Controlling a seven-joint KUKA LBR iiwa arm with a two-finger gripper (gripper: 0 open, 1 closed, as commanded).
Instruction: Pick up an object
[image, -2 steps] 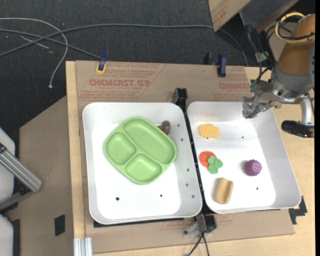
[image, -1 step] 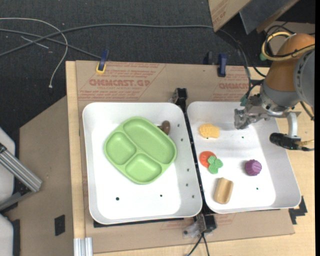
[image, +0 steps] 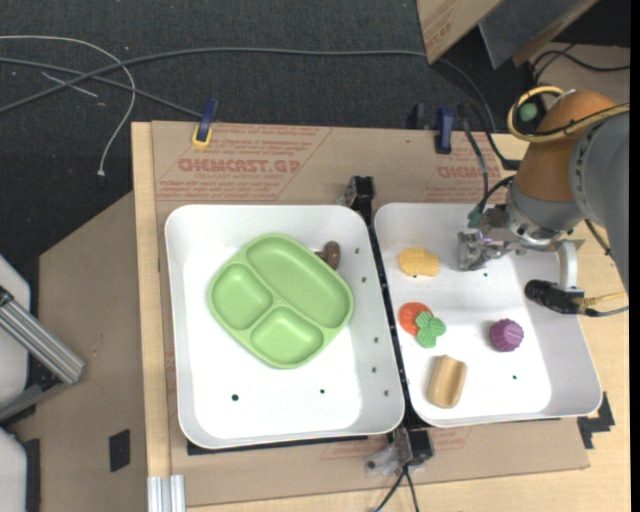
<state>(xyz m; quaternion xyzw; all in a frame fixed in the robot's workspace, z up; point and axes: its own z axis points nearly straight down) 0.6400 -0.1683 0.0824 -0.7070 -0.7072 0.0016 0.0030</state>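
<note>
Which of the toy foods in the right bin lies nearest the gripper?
The yellow piece, at the bin's upper left, just left of the gripper. The purple piece, the red-and-green piece and the tan piece all lie farther down.

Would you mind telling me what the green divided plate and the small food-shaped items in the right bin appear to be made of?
The green divided plate looks like moulded plastic, matte: uniform colour, soft rounded compartment rims. The yellow item, the red-and-green one, the purple one and the tan cylinder look like toy food, probably plastic or rubber, given their flat, saturated colours. The view is too coarse to tell which.
</note>
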